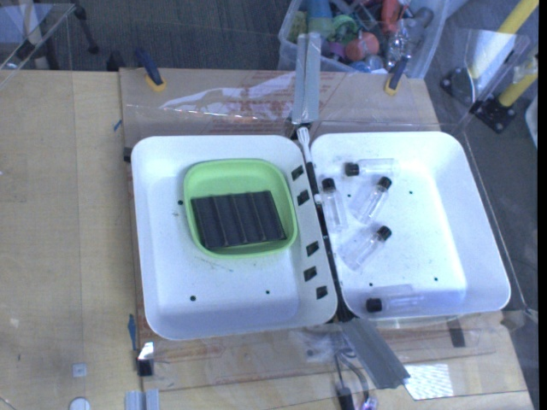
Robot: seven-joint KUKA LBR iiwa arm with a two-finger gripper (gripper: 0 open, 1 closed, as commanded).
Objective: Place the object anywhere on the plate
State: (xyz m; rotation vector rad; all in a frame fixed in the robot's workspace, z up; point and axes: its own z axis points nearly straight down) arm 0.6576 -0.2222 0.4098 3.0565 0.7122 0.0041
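Clear vials (369,196) with black caps loose in right bin (444,156); green plate (239,174) in left bin (158,229).

We see clear black-capped vials (373,196) lying flat, scattered in the right bin (444,229); green plate (238,176) (dark ridged insert) in the left bin (162,254).

Clear tub of colourful toys (363,15) behind the bins, blue-and-yellow clamps (149,71) on the wooden bench (60,229)
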